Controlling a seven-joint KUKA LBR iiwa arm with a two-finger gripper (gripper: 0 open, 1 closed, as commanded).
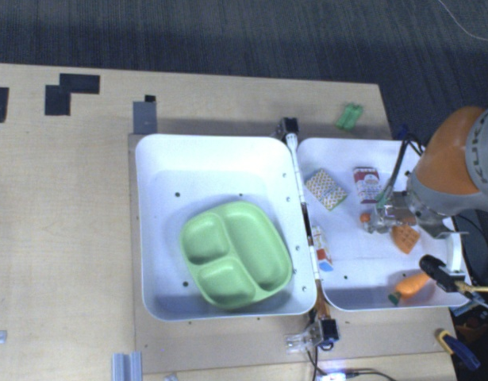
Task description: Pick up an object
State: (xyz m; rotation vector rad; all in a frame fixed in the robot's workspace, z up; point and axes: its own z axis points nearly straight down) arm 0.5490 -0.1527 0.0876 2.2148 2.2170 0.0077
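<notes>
1. Bench (61,236) on your far left is bare pale wood with a few dark patches near its top edge, so there is plenty of open room there.
2. Next you meet the left bin (156,165), a shallow white tray with rounded corners. A green divided plate (236,252) with three compartments lies tilted in its lower half, smooth and matte, with its lower edge near the bin's front wall. The upper half of this bin gives you bare floor.
3. Between the two bins runs a narrow seam where their rims touch, with a small black clip at its top end.
4. The right bin (347,280) is the crowded one. A checkered packet (325,189), flat and squarish, lies turned at an angle near the upper left. A small flat wrapper (321,256) with red and blue print sits close to the left wall. A red-and-white packet (366,182) lies upright just left of the gripper.
5. The gripper (378,219) hangs low over the middle right of this bin, grey metal below the orange band of the arm (458,165). You cannot tell from this view how far its fingers stand apart, nor whether anything sits between them.
6. An orange waffled piece (405,236) lies just beside the gripper at its lower right. A carrot-shaped toy (410,286), orange with a green tip, rests near the front wall.
7. Above the right bin, a small green object (349,117) lies on the bench outside the rim.
</notes>
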